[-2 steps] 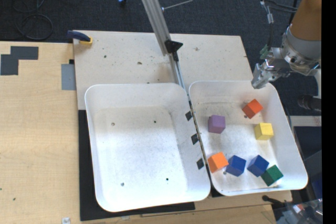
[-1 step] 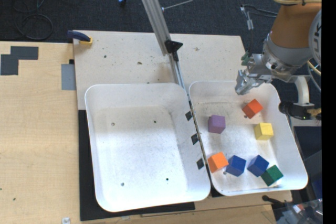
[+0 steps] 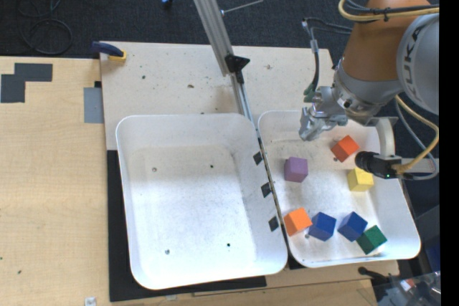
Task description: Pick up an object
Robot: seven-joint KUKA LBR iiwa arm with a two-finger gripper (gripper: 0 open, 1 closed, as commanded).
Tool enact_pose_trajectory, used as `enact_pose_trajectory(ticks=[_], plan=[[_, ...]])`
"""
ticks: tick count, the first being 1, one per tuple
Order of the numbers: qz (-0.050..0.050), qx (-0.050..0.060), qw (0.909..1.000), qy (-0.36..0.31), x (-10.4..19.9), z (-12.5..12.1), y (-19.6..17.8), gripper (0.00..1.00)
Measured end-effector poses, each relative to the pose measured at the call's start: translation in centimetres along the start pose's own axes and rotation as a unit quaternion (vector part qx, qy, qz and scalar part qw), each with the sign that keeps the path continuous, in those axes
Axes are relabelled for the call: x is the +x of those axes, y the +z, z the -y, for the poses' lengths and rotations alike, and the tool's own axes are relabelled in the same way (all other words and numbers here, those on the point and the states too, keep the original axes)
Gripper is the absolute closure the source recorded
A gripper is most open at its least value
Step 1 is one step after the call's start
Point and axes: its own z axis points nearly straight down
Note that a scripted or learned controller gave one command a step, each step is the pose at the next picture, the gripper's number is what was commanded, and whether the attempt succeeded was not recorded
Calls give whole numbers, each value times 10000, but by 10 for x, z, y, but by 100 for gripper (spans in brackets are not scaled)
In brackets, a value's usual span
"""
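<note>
Care matters most in the descent, by my judgement: the metal two-finger gripper (image 3: 313, 127) should come down squarely over one cube, with a finger on each of two opposite faces, and the small purple cube (image 3: 295, 169) looks the best choice, since it sits alone; whether the gripper is released or clenched I cannot tell, and nothing shows held in it; it hangs over the far part of the right-hand shallow white bin (image 3: 410, 226); the purple cube lies just below and slightly left of it, apart from it; the red-orange cube (image 3: 344, 148) lies near on its right; the yellow cube (image 3: 360, 179) lies farther right and nearer the camera.
</note>
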Motion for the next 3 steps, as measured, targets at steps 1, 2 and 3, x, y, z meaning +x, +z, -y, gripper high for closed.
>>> enact_pose_trajectory(ticks=[1,2,3], plan=[[1,5,10000,0,50,23,14,100],[3,6,10000,2,92,41,24,100],[2,-12,10000,-5,138,51,16,100]])
